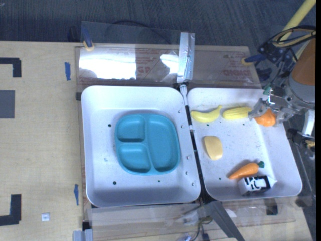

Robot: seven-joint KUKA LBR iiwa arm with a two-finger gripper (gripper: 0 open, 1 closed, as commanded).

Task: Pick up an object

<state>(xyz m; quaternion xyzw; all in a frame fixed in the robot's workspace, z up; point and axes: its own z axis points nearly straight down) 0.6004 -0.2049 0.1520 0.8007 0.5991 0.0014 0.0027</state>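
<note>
My gripper (267,112) hangs over the far right corner of the right bin (281,149), with the arm coming in from the right edge. A small round orange fruit (266,119) sits between its fingers, and the gripper is shut on it. The fruit appears lifted above the bin floor. Left of it lie a yellow corn cob (235,113) and a yellow banana (205,115) along the bin's far side. A pale yellow lump (213,147) rests mid-bin. An orange carrot (245,169) and a black-and-white object (257,183) lie near the front.
The left bin (95,134) holds a blue divided plate (147,143). A clear plastic panel (130,62) stands behind the bins. Cables and a yellow hose (293,21) crowd the upper right beside the arm.
</note>
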